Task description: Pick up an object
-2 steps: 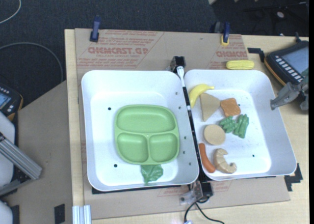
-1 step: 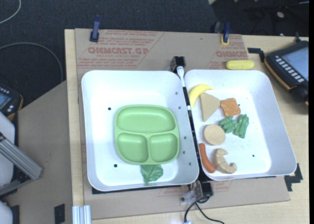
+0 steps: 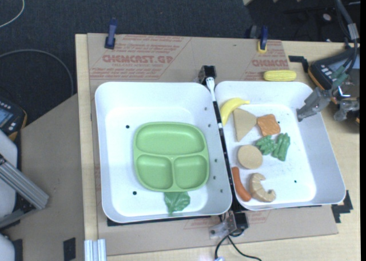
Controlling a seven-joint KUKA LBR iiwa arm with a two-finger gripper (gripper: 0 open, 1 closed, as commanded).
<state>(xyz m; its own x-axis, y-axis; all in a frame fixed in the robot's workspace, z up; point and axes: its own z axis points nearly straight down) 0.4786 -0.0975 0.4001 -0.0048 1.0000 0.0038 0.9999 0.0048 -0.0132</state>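
Though partly cut off, gripper (image 3: 311,105) over right bin (image 3: 320,157) rim.

Printed lettering appears on the brown protective sheet (image 3: 171,54) covering the bench board behind the two bins. The reddish word "CHEMCAST", followed by letters that look like "GP", reads clearly above the left bin (image 3: 111,157). A second, partly hidden repeat of the same print lies above the right bin (image 3: 320,157). Smaller lines of print around these words are too fine to read.
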